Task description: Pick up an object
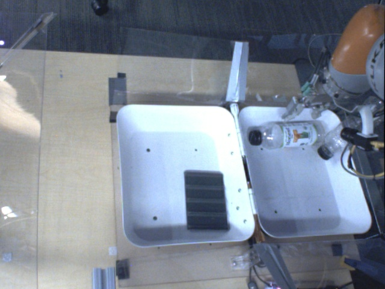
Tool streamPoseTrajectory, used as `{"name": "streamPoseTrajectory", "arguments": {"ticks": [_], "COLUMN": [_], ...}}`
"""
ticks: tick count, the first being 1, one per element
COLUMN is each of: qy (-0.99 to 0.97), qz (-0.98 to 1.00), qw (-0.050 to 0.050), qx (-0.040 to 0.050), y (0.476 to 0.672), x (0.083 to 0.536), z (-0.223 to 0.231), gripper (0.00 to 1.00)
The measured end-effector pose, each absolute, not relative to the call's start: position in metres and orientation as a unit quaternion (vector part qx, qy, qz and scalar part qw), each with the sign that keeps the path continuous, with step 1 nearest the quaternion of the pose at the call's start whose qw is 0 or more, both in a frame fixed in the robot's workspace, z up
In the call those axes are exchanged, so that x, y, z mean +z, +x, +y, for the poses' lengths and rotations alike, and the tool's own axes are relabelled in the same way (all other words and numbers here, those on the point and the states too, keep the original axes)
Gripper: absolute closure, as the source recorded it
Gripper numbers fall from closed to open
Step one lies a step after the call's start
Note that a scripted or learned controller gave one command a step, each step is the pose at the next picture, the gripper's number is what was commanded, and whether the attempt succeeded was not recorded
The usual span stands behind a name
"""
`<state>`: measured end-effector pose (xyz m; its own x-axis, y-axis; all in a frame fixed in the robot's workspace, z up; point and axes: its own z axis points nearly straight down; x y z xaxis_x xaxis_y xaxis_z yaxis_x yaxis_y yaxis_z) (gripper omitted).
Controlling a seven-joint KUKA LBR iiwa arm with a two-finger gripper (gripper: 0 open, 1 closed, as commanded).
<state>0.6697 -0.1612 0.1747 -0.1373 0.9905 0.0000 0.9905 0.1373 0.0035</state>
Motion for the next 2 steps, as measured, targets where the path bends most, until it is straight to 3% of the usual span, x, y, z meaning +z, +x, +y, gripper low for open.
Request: {"name": "streamPoseTrajectory", "arguments": {"ticks": [1,2], "qy": [0.582,0.568], "qz": [0.813,0.823], "qw": [0.002,0.004], "qx": [-0.0003,0.0027], "y": [0.671,0.625], "x": [0.096,0.089], "z": [-0.176,-0.124], "gripper": [0.00,0.00]}}
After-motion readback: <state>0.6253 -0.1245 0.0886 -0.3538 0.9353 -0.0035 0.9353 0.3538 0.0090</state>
